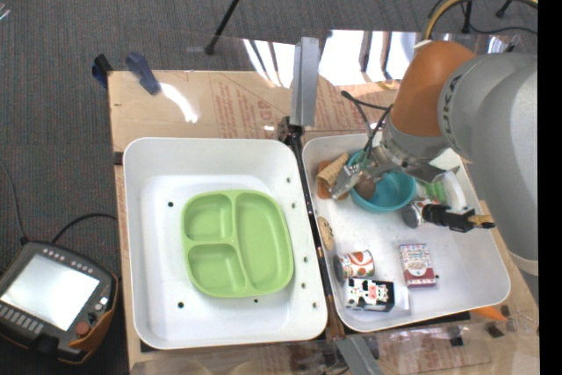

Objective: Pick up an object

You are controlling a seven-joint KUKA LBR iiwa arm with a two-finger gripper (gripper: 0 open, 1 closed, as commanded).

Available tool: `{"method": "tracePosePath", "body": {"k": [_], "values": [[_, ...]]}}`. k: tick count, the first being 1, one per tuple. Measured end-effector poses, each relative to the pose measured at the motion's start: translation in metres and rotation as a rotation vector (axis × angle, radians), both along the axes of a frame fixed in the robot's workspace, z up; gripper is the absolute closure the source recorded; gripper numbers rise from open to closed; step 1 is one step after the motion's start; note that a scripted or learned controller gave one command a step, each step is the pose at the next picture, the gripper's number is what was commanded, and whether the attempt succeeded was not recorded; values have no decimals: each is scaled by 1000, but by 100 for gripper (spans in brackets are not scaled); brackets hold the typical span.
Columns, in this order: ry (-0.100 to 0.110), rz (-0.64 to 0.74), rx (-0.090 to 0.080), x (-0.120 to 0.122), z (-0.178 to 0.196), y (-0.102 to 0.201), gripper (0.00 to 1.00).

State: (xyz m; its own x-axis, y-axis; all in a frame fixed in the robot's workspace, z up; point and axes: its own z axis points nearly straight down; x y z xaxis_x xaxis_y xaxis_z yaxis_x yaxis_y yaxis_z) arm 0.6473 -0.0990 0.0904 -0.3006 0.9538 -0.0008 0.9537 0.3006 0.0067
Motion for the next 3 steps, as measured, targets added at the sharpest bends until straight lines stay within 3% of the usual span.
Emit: {"method": "tracePosePath", "body": {"k": [1, 2, 3], "values": [[-3, -217, 0, 1, 1, 3, 0], [9, -212, 0, 0, 7, 4, 100], [-1, -278, 1, -5, 132, 35, 100]]}}
